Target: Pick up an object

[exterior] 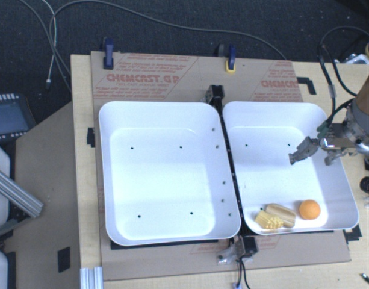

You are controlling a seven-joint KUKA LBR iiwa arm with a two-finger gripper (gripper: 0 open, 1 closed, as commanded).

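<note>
Nothing is picked yet: the grey two-finger pincer [309, 152], fingers apart and holding nothing, hangs in the right shallow white bin [274, 120], well apart from the small orange ball [309, 209].

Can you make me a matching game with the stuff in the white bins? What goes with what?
Things:
1. orange ball
2. yellow corn
3. tan bread roll
4. gripper

Places:
A. at the near rim of the right bin, leftmost of the three toys
B. above the right bin's right side, away from the toys
C. rightmost of the three toys
D. between the other two toys

Pairs: 1-C, 2-A, 3-D, 4-B
</note>
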